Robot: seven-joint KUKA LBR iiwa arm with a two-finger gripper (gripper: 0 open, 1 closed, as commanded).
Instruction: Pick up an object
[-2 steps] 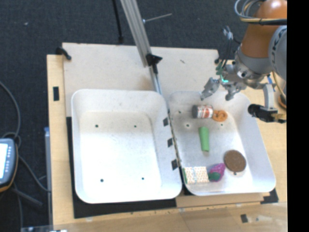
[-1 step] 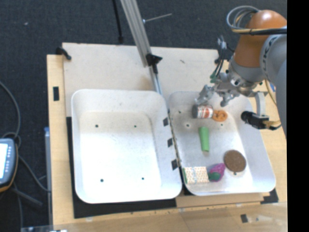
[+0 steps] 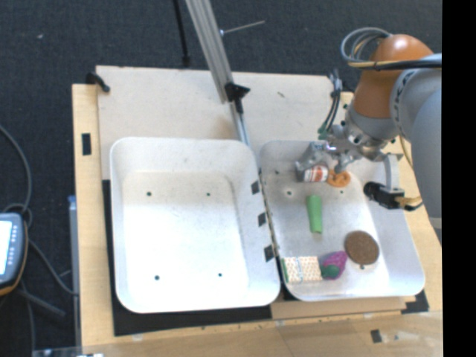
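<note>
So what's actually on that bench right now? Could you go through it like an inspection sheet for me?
Surface: wooden bench bearing a left white bin and a right white bin, side by side.
Job's things, all in the right bin: green stick, brown disc, purple-green toy, patterned block, red-white item, small orange piece.
Clutter: nothing seen.
End effector: over the right bin's far end, beside the red-white item.
Cables: loops above the wrist; black leads on the floor.
Surroundings: dark carpet, metal pole, handheld screen.
</note>
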